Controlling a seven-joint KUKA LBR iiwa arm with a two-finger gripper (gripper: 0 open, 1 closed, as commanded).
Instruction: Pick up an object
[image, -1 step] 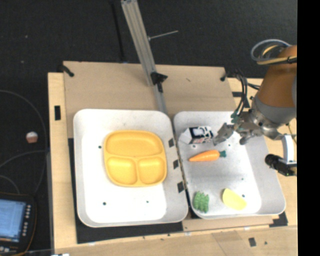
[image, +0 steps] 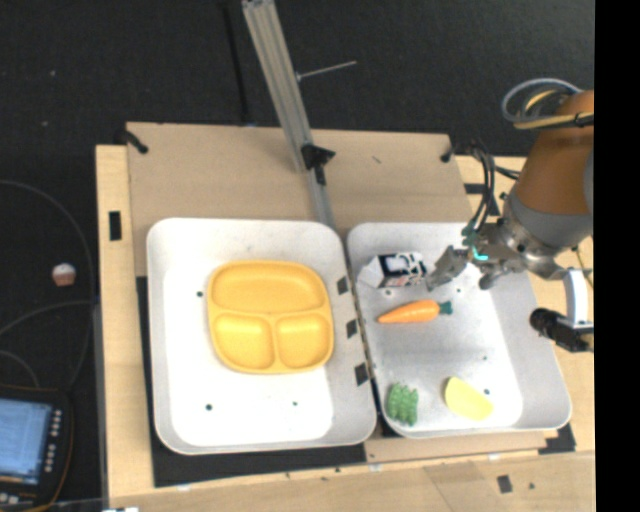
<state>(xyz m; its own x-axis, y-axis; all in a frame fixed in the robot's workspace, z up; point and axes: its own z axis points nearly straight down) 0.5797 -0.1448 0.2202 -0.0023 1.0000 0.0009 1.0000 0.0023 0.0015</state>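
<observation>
The task's thing is taken here to be the orange plastic toy carrot with a green top (image: 411, 312), since it is the nearest to the claw (image: 463, 264); it lies on the floor of the right shallow white bin (image: 520, 350), in the upper half, just below a small black-and-white printed packet (image: 401, 268). The claw is seen above the upper right part of this bin, near the green end of the carrot but apart from it, and its two fingers seem to stand apart with nothing between them. The long axis of the carrot runs almost left to right in the view, a little raised at the right; the pointed tip is directed to the left, toward the wall between the bins, and the green top to the right. Several failures can be judged possible. If the fingers are closed along this axis instead of across it, the carrot may be pushed away or may turn. The rounded, tapered body may slip out when it is gripped near the thin tip. The packet lies close, so it may be struck or caught together with the carrot. The green bumpy toy (image: 402, 401) and the yellow rounded piece (image: 467, 398) lie well apart, and so does the yellow divided plastic tray (image: 270, 314) in the left white bin (image: 180, 330), so little risk is expected from them.
</observation>
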